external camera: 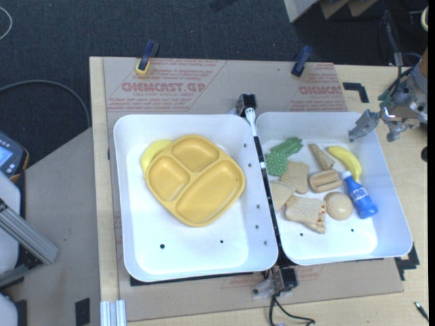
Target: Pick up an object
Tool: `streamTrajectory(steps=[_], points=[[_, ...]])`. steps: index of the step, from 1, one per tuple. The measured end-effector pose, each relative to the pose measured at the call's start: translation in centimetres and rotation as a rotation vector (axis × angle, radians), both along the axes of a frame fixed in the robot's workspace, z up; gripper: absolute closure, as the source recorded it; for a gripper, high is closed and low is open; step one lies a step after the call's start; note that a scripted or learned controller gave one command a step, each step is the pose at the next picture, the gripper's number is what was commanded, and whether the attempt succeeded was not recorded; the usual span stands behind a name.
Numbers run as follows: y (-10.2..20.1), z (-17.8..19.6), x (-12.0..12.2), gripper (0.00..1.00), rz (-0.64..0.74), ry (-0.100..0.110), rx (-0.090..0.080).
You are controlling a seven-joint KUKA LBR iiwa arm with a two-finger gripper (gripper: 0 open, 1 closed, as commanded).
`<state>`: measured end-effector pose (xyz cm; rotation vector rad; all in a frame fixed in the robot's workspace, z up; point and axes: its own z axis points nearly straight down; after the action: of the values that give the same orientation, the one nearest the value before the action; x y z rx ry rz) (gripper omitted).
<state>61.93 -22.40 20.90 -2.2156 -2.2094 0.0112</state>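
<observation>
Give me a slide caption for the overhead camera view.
Gripper hovers over the right bin of toy food; yellow tray fills the left.

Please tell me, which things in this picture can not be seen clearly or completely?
- Tool, camera view: small and blurred at the right bin's far corner; its finger gap cannot be read.
- Arm, camera view: cut off by the right edge.
- Yellow round object, left bin: mostly hidden under the yellow divided tray.
- Blue bottle: label too small to read.
</observation>
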Motion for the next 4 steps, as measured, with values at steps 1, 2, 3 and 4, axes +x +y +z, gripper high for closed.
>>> streamTrajectory(steps=[1,2,3,4], points=[[0.0,0.8,0.3,0.0,0.003,-0.014,-0.004],[0.2,-5.1,-0.6,0.0,0.003,-0.007,-0.001],[1.3,-10.7,-0.6,0.0,0.004,-0.007,0.0],[1.5,-12.5,-0.5,0.0,0.005,-0.011,-0.001]])
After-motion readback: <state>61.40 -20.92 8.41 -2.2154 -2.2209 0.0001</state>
